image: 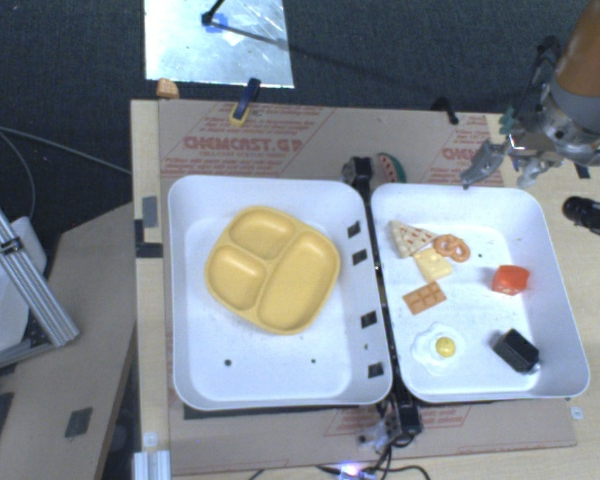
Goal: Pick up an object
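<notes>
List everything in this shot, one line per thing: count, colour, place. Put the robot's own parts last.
white bins: 2, white, side by side on the bench
divided plate: 1, yellow, middle of the left bin
pizza slice: 1, tan with red specks, upper left of the right bin
pretzel: 1, orange, just right of the pizza slice
cheese piece: 1, pale yellow, below the pretzel
cracker: 1, orange-brown, below the cheese piece
fried egg: 1, white with yellow yolk, lower part of the right bin
red block: 1, red-orange, right side of the right bin
black block: 1, black, lower right of the right bin
gripper: 1, grey, open, above the right bin's far rim
</notes>
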`<act>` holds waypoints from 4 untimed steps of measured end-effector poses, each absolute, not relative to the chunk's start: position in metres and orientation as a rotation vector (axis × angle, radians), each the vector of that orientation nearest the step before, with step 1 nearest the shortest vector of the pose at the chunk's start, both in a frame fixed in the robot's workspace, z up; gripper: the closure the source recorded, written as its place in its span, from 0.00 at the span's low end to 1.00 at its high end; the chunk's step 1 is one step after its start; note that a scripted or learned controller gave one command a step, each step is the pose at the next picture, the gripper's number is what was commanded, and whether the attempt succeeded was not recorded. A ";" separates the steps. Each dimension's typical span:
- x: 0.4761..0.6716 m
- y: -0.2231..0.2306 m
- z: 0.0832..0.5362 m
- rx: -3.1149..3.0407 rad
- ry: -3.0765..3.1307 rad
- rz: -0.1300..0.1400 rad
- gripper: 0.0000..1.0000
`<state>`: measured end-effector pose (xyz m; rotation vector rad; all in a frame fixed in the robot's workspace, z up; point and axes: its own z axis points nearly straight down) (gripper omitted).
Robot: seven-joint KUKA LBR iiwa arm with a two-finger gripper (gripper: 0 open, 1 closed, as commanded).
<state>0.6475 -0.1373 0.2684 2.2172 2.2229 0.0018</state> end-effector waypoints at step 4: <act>0.509 -0.051 0.190 2.212 2.230 0.010 0.00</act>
